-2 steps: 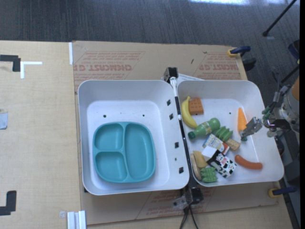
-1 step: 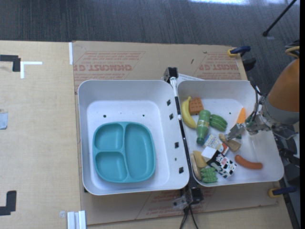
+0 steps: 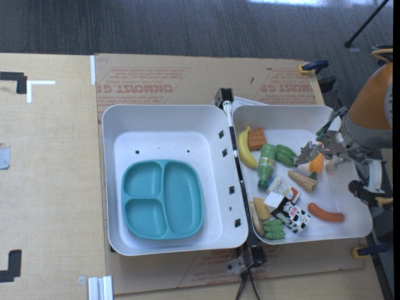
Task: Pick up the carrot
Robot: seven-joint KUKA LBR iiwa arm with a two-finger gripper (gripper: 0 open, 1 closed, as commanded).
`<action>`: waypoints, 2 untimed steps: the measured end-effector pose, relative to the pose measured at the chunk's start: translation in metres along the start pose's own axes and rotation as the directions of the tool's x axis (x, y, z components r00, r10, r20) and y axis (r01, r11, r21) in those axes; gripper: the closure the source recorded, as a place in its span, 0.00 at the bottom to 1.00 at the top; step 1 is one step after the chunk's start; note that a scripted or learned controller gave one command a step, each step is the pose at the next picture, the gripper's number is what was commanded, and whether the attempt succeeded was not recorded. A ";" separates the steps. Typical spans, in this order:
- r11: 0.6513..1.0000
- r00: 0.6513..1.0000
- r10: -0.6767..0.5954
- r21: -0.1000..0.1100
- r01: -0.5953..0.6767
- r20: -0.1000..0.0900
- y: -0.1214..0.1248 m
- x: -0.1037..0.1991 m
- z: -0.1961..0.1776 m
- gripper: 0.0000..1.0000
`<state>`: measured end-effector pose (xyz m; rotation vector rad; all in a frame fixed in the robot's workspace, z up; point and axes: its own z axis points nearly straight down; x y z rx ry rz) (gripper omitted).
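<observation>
Take the right-hand bin [image 3: 350, 227] as your landmark: the carrot [image 3: 317, 162] sits high over its right half, a small orange wedge seen between the metal fingertips of the gripper [image 3: 319, 154], which reaches in from the bin's right wall. You can see the pincer pinching the carrot, its fingers closed on either side of the orange piece. Just below it in the bin lies a tan cone-shaped piece [image 3: 302, 180], and nearer the bin's front right corner rests a sausage [image 3: 325, 214]. Toward the bin's left wall you will find a banana [image 3: 245, 152], a green bottle [image 3: 266, 165] and a green pepper [image 3: 286, 154]. Left of this bin, the neighbouring bin [image 3: 112, 136] holds a teal divided plate [image 3: 164, 199].
</observation>
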<state>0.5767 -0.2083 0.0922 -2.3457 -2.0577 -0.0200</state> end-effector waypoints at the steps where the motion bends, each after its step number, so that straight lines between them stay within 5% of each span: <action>1: 1.000 1.000 -0.007 -0.006 0.007 0.014 0.001 -0.003 -0.009 1.00; 2: 0.994 0.993 -0.112 -0.004 0.112 0.026 0.002 0.067 -0.085 1.00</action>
